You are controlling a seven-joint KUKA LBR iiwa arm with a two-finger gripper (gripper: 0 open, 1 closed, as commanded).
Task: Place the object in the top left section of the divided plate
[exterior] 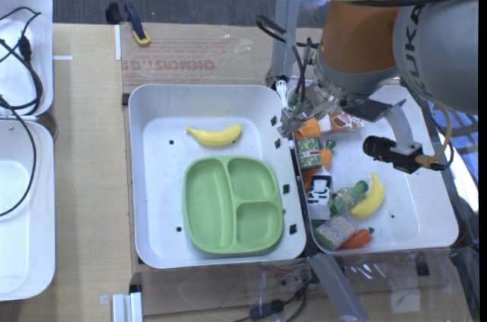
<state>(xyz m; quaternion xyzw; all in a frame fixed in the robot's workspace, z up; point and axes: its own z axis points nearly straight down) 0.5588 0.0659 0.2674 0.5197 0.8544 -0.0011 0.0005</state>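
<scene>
Camera view: the grey arm's gripper (293, 119) hangs over the right bin's (426, 225) far left corner; its finger state cannot be told. In the left bin (152, 161), a smooth green divided plate (232, 204) lies near the front edge. A curved yellow banana (215, 135) rests beyond it.

My own wrist and orange band (365, 1) cover my gripper (304, 115), so the fingers are unreadable from here. My arm is cut off by the right and top edges. It also hides the back part of the right bin (426, 233). Small packets (312, 153) heaped along that bin's left wall overlap; labels too small to read. A white basin (23, 237) is cut off by the left edge.
</scene>
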